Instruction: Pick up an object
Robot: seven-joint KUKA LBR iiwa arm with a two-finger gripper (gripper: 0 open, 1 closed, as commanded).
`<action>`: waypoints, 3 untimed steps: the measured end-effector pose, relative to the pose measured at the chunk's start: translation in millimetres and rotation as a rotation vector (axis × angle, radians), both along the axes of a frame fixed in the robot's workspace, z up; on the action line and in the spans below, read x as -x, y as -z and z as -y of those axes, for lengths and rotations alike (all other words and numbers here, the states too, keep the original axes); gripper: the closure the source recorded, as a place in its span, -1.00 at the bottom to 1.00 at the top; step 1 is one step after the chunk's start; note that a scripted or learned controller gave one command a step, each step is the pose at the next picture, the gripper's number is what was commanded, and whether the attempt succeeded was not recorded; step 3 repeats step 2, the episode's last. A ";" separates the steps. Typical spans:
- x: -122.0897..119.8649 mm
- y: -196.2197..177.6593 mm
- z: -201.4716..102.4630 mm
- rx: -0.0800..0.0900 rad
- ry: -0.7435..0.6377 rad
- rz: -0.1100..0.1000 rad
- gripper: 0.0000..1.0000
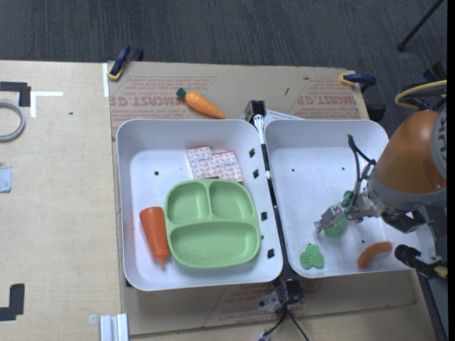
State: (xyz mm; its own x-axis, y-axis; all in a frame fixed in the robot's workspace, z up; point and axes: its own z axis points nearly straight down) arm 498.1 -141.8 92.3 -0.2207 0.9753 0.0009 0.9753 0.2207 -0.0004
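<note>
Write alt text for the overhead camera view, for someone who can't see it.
The arm's pincer sits low in the right bin at a small green object, near a green leafy toy and an orange sausage-shaped toy. The left bin holds a green divided plate, an orange bottle and a small packet. A toy carrot lies on the cardboard behind.

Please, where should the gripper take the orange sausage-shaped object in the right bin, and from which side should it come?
Probably from above, across the middle of the orange sausage-shaped object. It lies flat on the floor of the right white bin, long and narrow, so fingers closing across its short width should fit. The near wall sits close, so a side approach looks awkward.
</note>
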 end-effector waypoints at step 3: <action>19.0 -175.7 -62.7 0.002 -0.371 0.004 1.00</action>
